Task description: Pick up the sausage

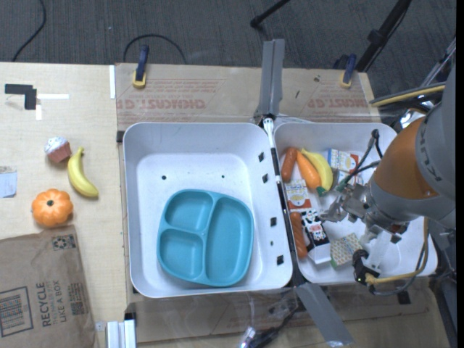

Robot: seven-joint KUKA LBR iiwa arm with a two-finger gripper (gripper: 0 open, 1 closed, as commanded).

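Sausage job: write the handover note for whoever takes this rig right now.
End effector: over the middle of the right bin, with no sausage in it.
Sausage: lying in that bin's far left part, beside the carrot and the banana, apart from the end effector.
Done: nothing lifted yet.
Left: bring the end effector over the sausage, grasp it and lift it clear.

Bulky robot arm (442,143) in smooth, rounded grey casing, broad orange band (406,167) curving above a darker grey wrist (395,203), thin dark cables (375,147) looping beside it, silvery metal gripper (346,207) with shiny angular parts at the end
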